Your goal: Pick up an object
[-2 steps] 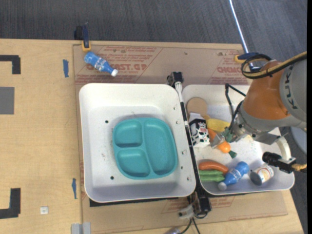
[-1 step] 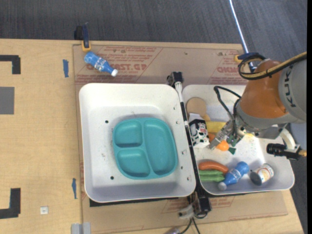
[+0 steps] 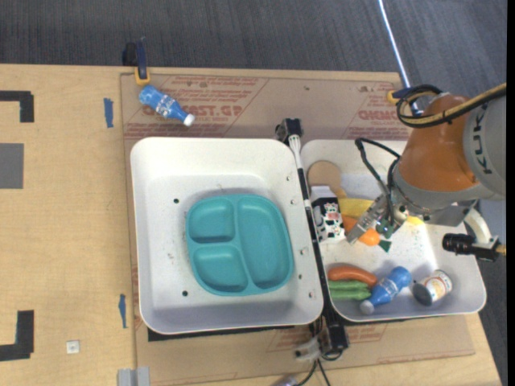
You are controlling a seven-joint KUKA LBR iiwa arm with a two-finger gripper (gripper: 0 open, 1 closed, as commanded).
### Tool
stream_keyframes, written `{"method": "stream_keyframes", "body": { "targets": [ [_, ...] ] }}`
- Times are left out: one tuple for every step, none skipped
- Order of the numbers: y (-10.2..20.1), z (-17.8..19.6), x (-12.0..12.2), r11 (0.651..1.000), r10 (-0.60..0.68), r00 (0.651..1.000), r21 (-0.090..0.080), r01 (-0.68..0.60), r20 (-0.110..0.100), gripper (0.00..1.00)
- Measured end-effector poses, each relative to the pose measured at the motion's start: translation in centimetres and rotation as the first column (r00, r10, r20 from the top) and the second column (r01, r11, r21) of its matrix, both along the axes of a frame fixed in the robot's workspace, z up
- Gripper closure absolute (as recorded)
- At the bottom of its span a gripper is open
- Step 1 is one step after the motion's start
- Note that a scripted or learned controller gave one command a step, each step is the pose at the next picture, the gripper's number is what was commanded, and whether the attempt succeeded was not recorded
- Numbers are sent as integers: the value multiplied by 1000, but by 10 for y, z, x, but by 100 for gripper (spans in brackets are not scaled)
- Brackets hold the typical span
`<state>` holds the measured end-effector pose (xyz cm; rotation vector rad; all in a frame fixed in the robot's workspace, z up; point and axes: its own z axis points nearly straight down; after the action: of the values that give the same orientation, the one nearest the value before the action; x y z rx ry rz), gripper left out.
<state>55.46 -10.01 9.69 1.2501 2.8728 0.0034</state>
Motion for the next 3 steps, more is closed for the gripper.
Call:
{"method": "stream_keyframes", "body": {
  "targets": [
    [1,-10,-20,850,526,850,-4,-526,-1,100],
    [1,-10,-21,850,527,850,-3,-527,-3,0],
    [-2,-11,-30,961,278,961,1,-278,-4,0]
  ]
}}
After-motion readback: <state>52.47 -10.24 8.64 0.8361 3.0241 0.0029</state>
